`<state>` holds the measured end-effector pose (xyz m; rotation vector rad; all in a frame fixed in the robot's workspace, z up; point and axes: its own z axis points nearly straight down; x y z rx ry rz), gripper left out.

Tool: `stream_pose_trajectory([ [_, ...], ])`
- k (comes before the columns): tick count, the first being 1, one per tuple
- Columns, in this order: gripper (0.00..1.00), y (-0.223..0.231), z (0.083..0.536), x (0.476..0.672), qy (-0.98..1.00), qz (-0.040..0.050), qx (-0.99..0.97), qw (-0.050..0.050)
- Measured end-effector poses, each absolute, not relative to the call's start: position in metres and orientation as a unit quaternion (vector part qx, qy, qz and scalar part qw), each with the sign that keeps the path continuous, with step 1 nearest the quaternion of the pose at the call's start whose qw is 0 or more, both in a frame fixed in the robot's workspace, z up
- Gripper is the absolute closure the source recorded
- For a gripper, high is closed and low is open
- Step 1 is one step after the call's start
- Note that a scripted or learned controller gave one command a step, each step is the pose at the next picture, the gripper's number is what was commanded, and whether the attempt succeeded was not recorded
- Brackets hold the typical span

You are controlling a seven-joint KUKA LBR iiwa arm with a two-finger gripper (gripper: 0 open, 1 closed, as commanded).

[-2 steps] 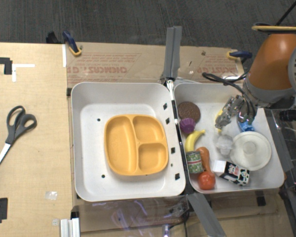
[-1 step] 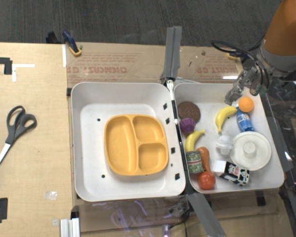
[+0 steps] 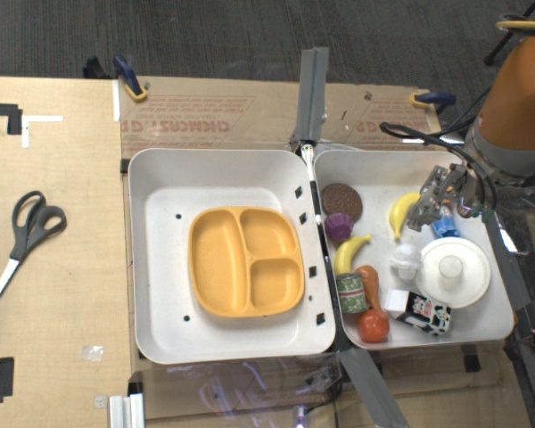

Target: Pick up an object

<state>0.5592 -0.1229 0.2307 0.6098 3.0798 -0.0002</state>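
The grey two-finger gripper (image 3: 425,205), whose grip state cannot be told, hovers in the right white plastic bin (image 3: 508,324) beside a curved yellow toy banana (image 3: 400,212), likely light, rigid, slippery, best pinched mid-body.

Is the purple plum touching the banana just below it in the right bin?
Touching. In the camera view the purple plum sits against the upper tip of the banana, with no white bin floor showing between them.
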Motion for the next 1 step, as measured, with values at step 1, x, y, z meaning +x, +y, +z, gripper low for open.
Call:
stream_pose_trajectory([
  [1,1.0,-0.1591,0.0925,0.549,0.96,0.0002,0.279,0.002],
])
